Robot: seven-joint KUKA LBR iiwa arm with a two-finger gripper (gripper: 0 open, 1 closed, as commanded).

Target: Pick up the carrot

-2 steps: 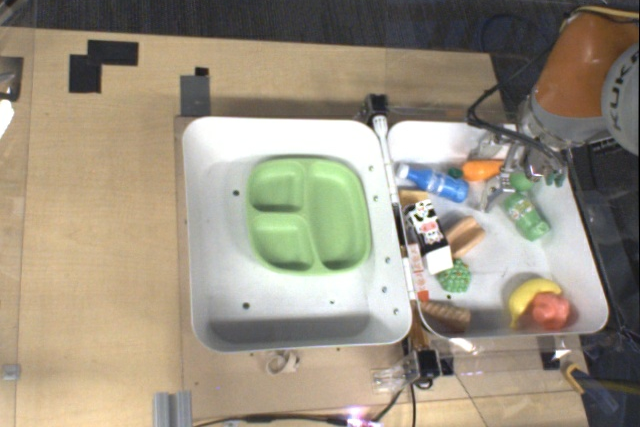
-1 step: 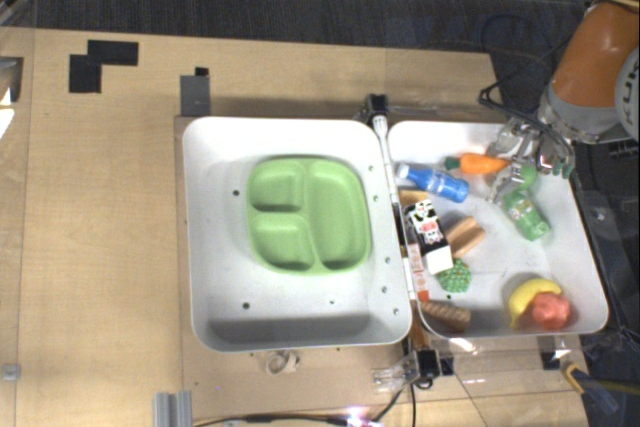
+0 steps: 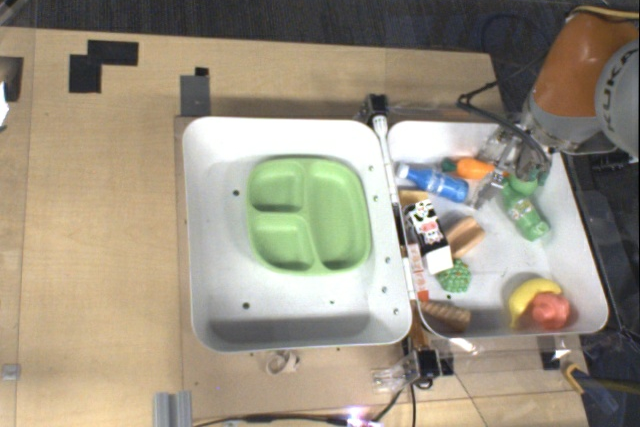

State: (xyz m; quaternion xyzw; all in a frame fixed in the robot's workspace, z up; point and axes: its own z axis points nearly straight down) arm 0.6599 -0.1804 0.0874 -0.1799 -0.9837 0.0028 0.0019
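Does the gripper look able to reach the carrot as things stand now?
Probably yes. The gripper hangs right beside the carrot in the right bin, and nothing covers the carrot from above. The blue bottle lies close against it, which may crowd the grasp.

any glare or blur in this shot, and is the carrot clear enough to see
Camera view: soft and low in detail overall, small items smeared. The left bin has a bright, washed-out rim and a shadow along its near inner wall. The carrot reads as an orange blob beside the gripper; its edges are blurred.
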